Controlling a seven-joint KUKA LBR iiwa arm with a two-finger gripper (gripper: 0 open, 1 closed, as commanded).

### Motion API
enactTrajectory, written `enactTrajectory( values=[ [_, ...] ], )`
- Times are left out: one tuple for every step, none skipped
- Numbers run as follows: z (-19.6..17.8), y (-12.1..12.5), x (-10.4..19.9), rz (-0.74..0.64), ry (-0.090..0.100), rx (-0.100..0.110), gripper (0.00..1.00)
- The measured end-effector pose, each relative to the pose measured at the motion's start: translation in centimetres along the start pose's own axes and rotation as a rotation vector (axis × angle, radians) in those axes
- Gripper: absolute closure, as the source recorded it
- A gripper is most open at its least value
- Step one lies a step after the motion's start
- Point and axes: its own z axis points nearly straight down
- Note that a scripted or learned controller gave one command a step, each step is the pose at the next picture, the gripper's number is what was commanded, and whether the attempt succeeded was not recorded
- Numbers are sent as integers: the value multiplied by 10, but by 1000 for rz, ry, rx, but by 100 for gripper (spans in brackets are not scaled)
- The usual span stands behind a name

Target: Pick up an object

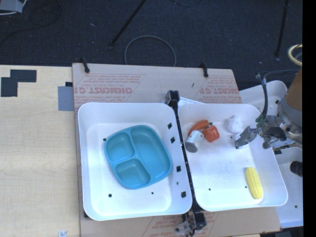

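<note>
The right bin (222, 191) holds a yellow corn cob (254, 182) near its front right corner. An orange and red toy (205, 130) lies at the back left, touching a small grey and white cylinder (193, 141). A white crumpled lump (235, 124) sits at the back, right of them. My gripper (256, 139) hovers over the bin's right edge, just right of the white lump and behind the corn. Its fingers stand open with nothing between them.
The left bin (94, 191) holds a blue divided plate (138, 155). A black divider (178, 152) runs between the two bins. Cardboard lies under both bins, and a wooden bench top extends to the left.
</note>
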Motion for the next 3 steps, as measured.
enactTrajectory(
  values=[
    [-6, 2, 0, -2, -2, -12, 0],
    [42, 0, -8, -2, -1, -8, 0],
    [105, -4, -5, -2, -1, -7, 0]
  ],
)
